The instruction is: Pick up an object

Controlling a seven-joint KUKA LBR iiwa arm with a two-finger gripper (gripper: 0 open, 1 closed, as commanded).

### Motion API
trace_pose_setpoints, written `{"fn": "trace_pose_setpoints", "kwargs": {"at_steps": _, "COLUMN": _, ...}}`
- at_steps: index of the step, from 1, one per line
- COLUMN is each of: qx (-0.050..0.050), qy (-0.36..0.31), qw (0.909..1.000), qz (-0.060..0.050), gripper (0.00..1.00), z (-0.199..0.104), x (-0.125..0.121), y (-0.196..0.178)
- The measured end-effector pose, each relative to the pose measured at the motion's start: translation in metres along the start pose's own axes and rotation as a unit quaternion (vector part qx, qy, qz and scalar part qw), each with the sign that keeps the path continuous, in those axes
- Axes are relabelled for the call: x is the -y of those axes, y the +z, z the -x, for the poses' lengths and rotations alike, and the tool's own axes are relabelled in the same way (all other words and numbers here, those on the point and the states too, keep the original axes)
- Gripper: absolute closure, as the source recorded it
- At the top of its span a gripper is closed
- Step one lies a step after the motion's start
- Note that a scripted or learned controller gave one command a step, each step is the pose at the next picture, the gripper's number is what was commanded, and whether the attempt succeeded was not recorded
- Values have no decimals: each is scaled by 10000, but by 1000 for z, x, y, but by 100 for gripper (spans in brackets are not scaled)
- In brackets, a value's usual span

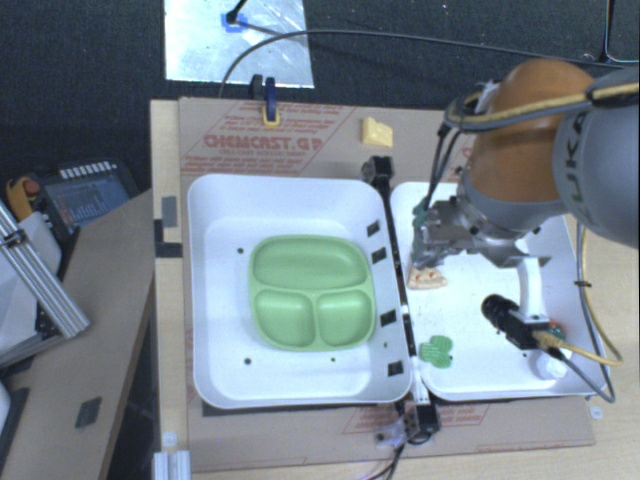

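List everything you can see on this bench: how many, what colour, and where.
left bin: one, white, left side of bench
right bin: one, white, right side
divided plate: one, green, in left bin
wedge-shaped piece: one, tan, in right bin below pincer
small green piece: one, green, right bin's near left corner
block: one, yellow, behind the bins
foil sheet: one, silver, beyond the bench
arm: one, grey and orange, over right bin
pincer: one, grey, above the wedge-shaped piece
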State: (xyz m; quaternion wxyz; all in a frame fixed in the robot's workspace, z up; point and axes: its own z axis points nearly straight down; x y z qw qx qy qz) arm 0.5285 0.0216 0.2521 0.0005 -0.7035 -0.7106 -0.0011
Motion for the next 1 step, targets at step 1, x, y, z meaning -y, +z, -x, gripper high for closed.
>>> {"fn": "trace_pose_setpoints", "kwargs": {"at_steps": 1, "qx": 3, "qy": 7, "qw": 10000, "qz": -2, "gripper": 100, "z": -41, "x": 13, "y": 12}}
